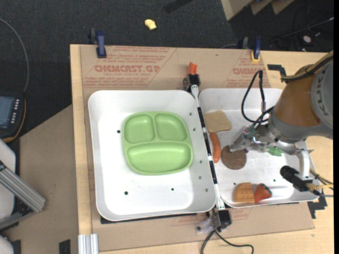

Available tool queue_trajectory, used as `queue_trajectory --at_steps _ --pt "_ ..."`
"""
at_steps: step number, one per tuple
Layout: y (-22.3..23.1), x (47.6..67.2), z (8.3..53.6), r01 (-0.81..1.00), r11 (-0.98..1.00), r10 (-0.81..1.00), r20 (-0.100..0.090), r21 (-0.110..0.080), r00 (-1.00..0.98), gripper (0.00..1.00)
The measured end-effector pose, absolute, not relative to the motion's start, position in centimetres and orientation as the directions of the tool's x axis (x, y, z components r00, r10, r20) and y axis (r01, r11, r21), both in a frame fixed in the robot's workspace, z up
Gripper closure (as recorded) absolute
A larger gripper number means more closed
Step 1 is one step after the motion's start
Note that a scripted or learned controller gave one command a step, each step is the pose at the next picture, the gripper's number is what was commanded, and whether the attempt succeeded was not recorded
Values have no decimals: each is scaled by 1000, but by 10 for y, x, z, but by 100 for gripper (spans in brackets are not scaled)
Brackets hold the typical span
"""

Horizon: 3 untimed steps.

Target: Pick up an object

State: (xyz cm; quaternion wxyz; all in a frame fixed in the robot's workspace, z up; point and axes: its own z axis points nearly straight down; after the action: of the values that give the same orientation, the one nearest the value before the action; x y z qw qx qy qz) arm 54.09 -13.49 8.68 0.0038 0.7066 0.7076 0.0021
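Objects: brown disc (233, 158), orange sausage (215, 146), tan slice (217, 121), bread piece (244, 192) and red piece (263, 193), all lying in the right bin (275, 180).
Gripper (247, 143): low over the right bin, just beside the brown disc; jaw state impossible to tell.
Left bin (106, 184): holds a green divided plate (157, 143).

Two bins are sitting side by side on the tabletop (79, 142). The left bin (106, 184) is holding a divided plate (157, 143) at its centre. In the right bin (275, 97), a flat slice (217, 121) is lying at upper left, a sausage (215, 146) is running along the left wall below it, and a round patty (233, 158) is sitting just right of the sausage. A bread piece (244, 192) and a wedge (262, 193) are touching at the bin's lower edge. The pincer (249, 139) is hovering just above the patty.
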Motion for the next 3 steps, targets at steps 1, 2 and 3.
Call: queue_trajectory --at_steps 1,2,3 --pt "-134 540 98 1000 0 1000 -2 12 0 100" --pt "-133 540 97 1000 0 1000 -1 10 0 0" --pt "-153 613 121 1000 2 1000 -4 9 -2 0"
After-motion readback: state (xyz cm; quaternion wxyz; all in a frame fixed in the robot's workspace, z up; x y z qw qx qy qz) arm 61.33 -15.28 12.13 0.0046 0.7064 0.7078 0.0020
